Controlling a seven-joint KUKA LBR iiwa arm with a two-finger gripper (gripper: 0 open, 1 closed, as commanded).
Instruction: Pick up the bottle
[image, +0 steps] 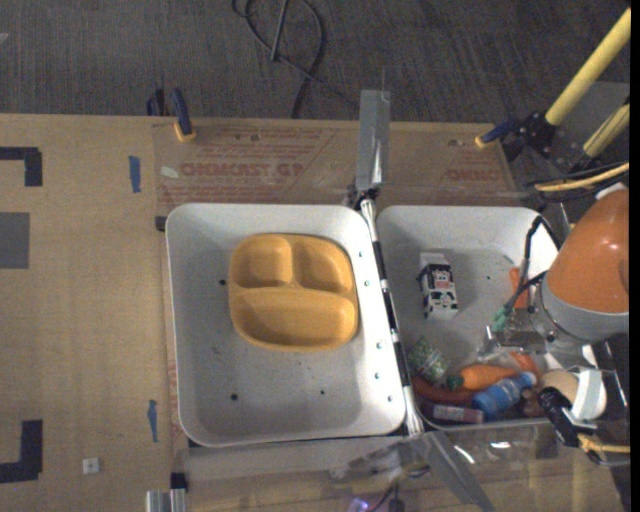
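Note:
A small blue bottle (503, 393) with a white cap lies on its side in the front right corner of the right bin (480, 240). It rests among other small items, just below an orange carrot (488, 376). My gripper (508, 328) hangs over the right side of that bin, a little behind the bottle and the carrot. The grey arm with its orange band (598, 265) hides most of the gripper. I see nothing held in it.
A white toy truck (437, 287) stands mid-bin. A green item (428, 357), a red piece (440, 390) and a pink stick (455, 412) crowd the front wall beside the bottle. The left bin (200, 300) holds a yellow divided plate (293, 291).

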